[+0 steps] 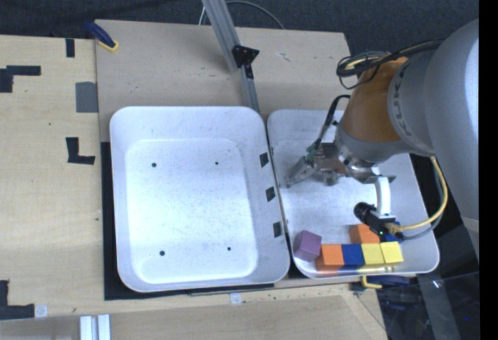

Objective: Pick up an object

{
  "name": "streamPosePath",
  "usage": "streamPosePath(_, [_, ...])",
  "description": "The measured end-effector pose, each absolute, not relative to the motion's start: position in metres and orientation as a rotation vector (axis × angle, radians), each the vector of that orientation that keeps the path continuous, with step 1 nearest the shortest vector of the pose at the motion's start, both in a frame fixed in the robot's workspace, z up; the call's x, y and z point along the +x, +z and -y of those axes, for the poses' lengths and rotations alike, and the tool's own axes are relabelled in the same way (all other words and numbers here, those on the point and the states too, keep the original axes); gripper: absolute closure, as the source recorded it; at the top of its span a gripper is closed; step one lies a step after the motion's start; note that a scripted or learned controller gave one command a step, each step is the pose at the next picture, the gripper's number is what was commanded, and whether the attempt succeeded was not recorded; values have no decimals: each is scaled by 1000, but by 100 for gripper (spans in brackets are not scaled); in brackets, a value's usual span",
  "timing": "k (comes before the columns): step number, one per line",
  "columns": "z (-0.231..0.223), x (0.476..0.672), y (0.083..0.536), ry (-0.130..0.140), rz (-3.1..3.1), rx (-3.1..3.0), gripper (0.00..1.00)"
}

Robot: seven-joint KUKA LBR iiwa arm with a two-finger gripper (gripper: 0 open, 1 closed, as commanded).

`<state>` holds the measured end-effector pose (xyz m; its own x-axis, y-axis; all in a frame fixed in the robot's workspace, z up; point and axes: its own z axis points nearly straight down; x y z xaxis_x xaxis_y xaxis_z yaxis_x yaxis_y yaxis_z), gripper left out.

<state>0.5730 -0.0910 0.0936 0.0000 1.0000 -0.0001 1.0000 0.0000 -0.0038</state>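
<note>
Several small blocks lie along the front edge of the right bin (299, 128): a purple cube (308, 244), an orange block (332, 255), a blue block (352, 254), two yellow blocks (381, 254) and another orange block (362, 235) behind them. My gripper (298, 172) hangs over the left middle of that bin, its fingers pointing left and slightly spread, with nothing between them. It is well behind the blocks, about a hand's width from the purple cube.
The left bin (187, 198) sits directly beside the right one. A metal pole (222, 12) slants over the bench behind the bins. The bulky grey arm (436, 89) with its orange band covers the right bin's right side.
</note>
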Motion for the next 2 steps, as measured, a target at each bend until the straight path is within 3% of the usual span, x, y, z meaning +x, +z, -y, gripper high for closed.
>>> streamPosePath(1, [89,543,91,6,2218,-2219,0])
streamPosePath(2, [98,531,91,5,2219,-2220,0])
